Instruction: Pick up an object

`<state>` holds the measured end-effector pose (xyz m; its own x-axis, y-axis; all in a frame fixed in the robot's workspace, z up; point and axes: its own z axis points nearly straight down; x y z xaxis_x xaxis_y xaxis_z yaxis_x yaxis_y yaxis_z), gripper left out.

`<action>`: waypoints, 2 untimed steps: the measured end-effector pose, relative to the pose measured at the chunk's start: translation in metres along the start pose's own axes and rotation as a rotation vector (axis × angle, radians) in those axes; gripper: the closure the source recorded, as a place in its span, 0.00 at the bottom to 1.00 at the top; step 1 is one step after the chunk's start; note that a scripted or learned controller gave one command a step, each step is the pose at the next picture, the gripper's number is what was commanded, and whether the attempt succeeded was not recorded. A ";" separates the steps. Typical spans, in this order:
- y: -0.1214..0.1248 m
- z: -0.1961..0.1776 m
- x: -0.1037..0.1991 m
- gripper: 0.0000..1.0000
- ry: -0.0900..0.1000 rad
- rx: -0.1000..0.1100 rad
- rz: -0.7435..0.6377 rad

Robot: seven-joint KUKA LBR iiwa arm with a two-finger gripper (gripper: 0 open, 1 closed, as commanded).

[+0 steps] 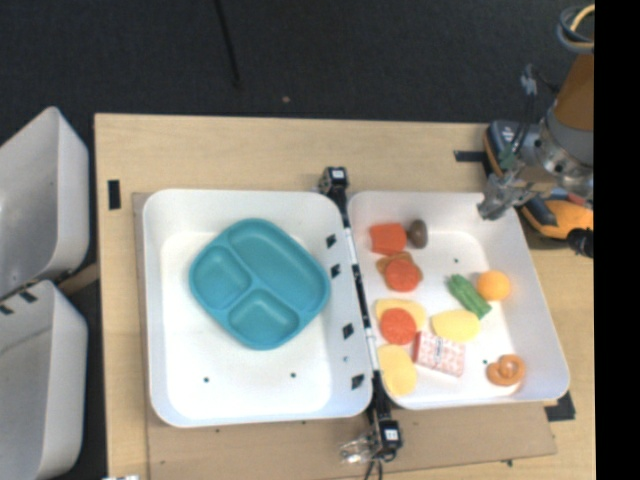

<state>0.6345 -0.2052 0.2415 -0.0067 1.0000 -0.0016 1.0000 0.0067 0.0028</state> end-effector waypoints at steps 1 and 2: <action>-0.029 -0.001 0.049 1.00 0.001 0.004 0.004; -0.055 0.003 0.098 1.00 0.001 0.003 0.003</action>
<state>0.5788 -0.1078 0.2381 -0.0034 1.0000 -0.0007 1.0000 0.0034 -0.0005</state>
